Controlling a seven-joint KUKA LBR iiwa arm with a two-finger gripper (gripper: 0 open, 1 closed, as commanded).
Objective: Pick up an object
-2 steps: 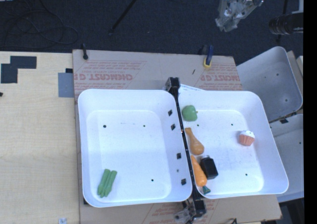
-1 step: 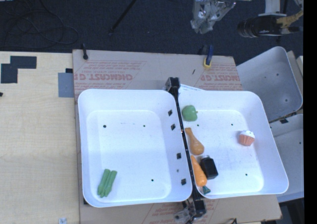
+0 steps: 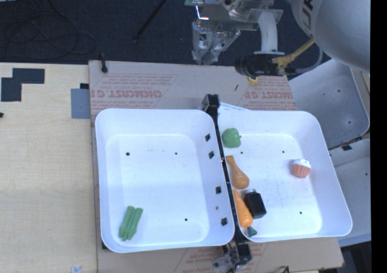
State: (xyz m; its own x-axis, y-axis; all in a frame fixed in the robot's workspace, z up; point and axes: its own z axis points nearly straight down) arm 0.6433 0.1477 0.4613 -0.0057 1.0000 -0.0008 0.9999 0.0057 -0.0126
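Your desk (image 3: pixel 42 163) carries two white bins. Nearest you, green beans (image 3: pixel 130 223) lie in the left bin (image 3: pixel 109 122); the right bin (image 3: pixel 314 122) holds a carrot (image 3: pixel 242 210), black block (image 3: pixel 254 203), squash (image 3: pixel 237 173), cupcake (image 3: pixel 301 168) and green apple (image 3: pixel 231 138). Farther back, the pincer (image 3: pixel 207 48) hangs above the bins, grasping nothing.

Bright, even light falls from above onto my two white bins (image 3: pixel 157 122), which nearly wash out, with faint soft shadows inside their walls. Beyond the bins the floor (image 3: pixel 91 12) sits dim. Focus is slightly soft throughout.
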